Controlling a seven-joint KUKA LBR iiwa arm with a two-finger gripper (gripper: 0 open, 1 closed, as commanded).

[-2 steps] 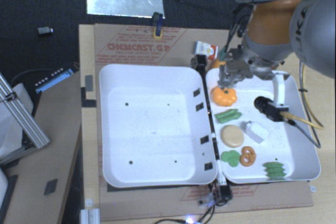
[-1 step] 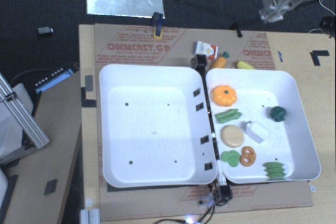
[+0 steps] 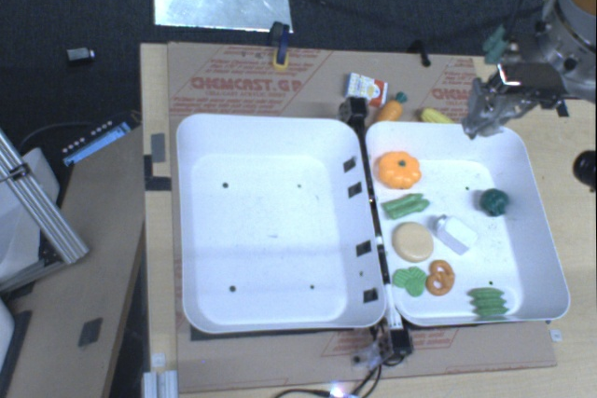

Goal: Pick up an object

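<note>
The right bin holds several toy foods: an orange pumpkin, a green bean pod, a beige round bun, a white and grey bottle, a dark green ball-like piece, a pretzel, a green leafy piece and a green ridged piece. My gripper hangs above the bin's far right corner, apart from all of these. Nothing shows between its fingertips.
The left bin lies beside the right one. Behind the bins on the cardboard sit a small carton, a carrot and a yellow piece. A yellow clamp stands at the board's far edge.
</note>
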